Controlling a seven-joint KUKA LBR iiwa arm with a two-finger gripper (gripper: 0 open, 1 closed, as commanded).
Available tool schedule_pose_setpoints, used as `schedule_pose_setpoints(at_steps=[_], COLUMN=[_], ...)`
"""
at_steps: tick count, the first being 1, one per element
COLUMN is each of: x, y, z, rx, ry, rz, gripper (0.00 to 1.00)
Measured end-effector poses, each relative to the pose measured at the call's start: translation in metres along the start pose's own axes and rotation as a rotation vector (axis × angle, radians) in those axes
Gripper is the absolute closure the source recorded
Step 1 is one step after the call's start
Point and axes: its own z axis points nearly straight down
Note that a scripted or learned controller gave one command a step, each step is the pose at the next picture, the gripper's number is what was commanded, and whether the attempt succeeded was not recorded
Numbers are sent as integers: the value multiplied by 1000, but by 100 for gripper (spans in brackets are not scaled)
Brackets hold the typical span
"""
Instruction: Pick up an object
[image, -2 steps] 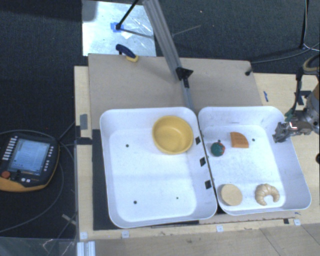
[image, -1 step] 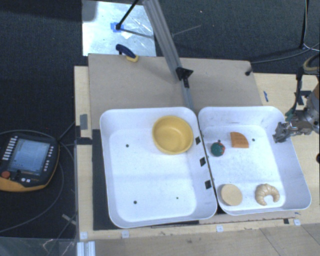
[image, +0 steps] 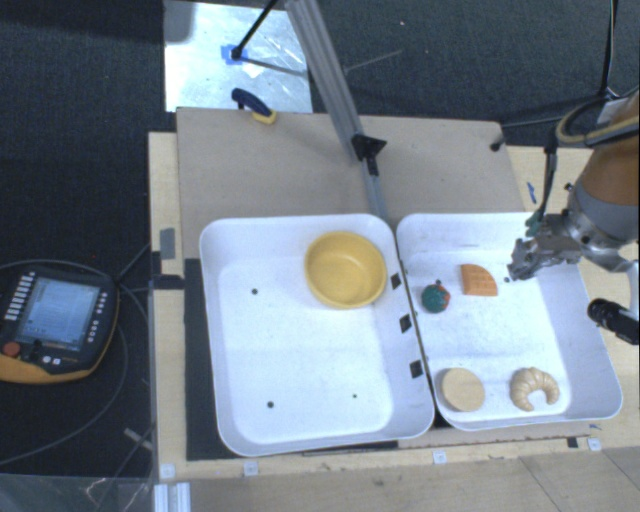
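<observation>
Fingers (image: 522, 262) near right bin (image: 590, 345) rim, beside orange wedge (image: 478, 281)

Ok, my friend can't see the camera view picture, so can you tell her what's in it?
A robot arm's gripper hangs over the right white bin, near an orange wedge. That bin also has a small green ball, a round tan disc and a croissant. The left white bin holds a yellow bowl.

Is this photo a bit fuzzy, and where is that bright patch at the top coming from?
In the camera view, the whole frame is soft and grainy; the gripper is too blurred to read. The bright patch looks like glare on shiny floor. Lighting is even, and the yellow bowl casts hardly any shadow.
</observation>
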Motion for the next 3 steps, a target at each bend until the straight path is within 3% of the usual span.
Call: schedule_pose_setpoints(at_steps=[2,3], x=[108,162], y=[42,49], z=[-5,2], rx=[0,1], ry=[0,0], rz=[0,-1], gripper=[100,100])
